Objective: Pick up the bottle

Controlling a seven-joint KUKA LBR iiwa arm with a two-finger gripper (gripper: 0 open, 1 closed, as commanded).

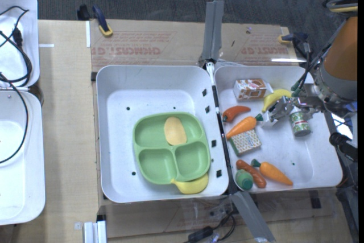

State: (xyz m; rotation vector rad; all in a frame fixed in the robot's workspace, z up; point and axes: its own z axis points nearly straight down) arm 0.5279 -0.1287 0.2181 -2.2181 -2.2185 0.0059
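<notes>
**Bench [68, 122] with two bins, no lift of the bottle [301, 123] yet**

Pale wood, with brown cardboard [148, 45] along the far edge and dark floor beyond. Bears a left bin [114, 94] and a right bin [318, 171], side by side and touching along their shared wall.

Over the right bin's right wall, a grey arm [341, 60] with its orange band, reaching inward.

In the left bin, a green divided plate [153, 139] with a yellow oval piece [175, 131] in its far compartment and a yellow banana-like piece [190, 185] against its near rim.

In the right bin, toy food scattered:
- near the far wall, a small carton [250, 88] and a banana [274, 98]
- along the shared wall, a red pepper [236, 112], a carrot [242, 126] and a square cracker [245, 142]
- at the near wall, a second carrot [276, 173]

Toward the right wall, what looks to be the bottle: a short green-labelled cylinder, resting on the bin floor and somewhat tilted.

Just beside it, on the side toward the shared wall, the gripper [278, 111], low in the bin. Open or closed, impossible to tell at this size; nothing plainly seen in its grasp.

By judgement: approach made, grasp not shown, lift not done. Left to do: closing on the bottle and raising it out of the clutter.
</notes>
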